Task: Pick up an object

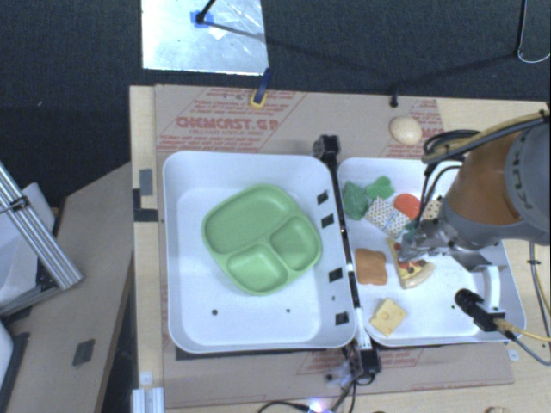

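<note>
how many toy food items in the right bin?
6 visible: green leafy piece, orange piece, speckled piece, bread slice, pizza slice under the hand, cheese wedge. The arm may hide others.

the arm (504, 188) ran off the view's right edge and hid much of the right bin's (448, 329) far right corner. the gripper (413, 246) covered part of the pizza slice (415, 273); its fingers were too blurred to read.
</note>
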`<state>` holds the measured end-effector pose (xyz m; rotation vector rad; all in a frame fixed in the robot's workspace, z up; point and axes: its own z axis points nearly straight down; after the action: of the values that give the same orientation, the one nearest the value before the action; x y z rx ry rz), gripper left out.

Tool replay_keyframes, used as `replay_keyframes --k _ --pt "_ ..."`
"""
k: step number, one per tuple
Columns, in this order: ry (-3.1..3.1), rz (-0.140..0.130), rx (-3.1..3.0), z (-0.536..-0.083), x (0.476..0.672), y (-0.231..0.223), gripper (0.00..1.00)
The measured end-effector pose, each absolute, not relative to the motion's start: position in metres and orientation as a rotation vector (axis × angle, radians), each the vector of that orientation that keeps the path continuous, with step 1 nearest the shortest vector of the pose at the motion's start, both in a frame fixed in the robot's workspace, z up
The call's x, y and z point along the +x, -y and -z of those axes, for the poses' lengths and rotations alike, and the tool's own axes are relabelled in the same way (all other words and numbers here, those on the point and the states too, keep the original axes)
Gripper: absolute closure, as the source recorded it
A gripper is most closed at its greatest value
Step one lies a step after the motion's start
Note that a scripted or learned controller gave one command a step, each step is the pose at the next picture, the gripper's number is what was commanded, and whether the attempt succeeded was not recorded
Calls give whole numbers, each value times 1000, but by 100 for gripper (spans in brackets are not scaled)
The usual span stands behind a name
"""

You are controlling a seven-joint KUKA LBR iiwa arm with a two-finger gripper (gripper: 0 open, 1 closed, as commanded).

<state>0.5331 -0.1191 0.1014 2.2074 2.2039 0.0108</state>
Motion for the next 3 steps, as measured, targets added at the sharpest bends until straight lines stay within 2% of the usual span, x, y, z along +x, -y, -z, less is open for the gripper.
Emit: replay_keyframes --k 3 --pt "-2223 -5 2213 -227 537 119 100"
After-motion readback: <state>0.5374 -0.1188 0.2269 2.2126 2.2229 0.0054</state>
